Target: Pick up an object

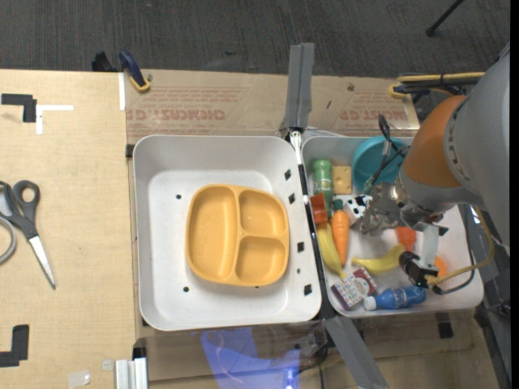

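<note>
The right bin [462, 294] holds a jumble of toys. A carrot [340, 232] stands lengthwise near the left wall, with a yellow banana [379, 261] curving along beside it. A green bottle [323, 174], a teal bowl [375, 162], a black-and-white die [357, 207], a purple packet [351, 288] and a blue bottle [395, 299] lie around them. My gripper [375, 215] is low in this bin, just right of the carrot and die and above the banana. The grey arm with its orange band [430, 148] covers the bin's right half.
The left bin [154, 241] carries a yellow divided plate [238, 235]. Scissors [28, 225] lie on the wooden bench at far left. A cardboard sheet [211, 104] sits behind the bins. A black cable [454, 278] loops near the right bin's front corner.
</note>
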Tool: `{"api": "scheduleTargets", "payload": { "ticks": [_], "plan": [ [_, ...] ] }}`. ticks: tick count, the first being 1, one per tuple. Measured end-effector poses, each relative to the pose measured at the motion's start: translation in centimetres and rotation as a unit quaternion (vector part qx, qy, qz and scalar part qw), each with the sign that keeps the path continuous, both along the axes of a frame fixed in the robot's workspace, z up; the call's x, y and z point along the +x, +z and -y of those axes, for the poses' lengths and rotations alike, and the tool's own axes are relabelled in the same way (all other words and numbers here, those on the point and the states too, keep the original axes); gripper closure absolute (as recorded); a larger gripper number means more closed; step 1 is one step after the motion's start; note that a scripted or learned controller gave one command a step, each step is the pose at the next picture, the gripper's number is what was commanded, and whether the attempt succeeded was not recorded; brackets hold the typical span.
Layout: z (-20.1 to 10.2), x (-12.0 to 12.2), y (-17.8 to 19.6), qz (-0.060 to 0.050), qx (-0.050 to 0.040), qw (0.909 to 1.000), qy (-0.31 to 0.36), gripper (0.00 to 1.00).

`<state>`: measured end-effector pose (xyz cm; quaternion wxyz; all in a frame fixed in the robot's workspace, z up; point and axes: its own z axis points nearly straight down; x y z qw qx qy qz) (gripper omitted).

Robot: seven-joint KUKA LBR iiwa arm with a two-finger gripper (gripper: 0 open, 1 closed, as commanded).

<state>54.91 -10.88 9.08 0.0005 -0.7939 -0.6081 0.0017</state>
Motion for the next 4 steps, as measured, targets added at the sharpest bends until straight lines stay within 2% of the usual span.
{"api": "scheduleTargets", "payload": {
  "ticks": [1,2,3,4],
  "plan": [
    [0.5,5.3,0.1,0.0,-0.0007,0.9747,-0.224,1.0],
    [0.5,5.3,0.0,-0.001,-0.0007,0.9746,-0.224,0.0],
    [0.0,0.7,-0.1,-0.002,-0.0002,0.9674,-0.253,0.0],
    [-0.8,-6.5,0.0,0.0,-0.0004,0.9475,-0.32,0.0]
  ]
}}
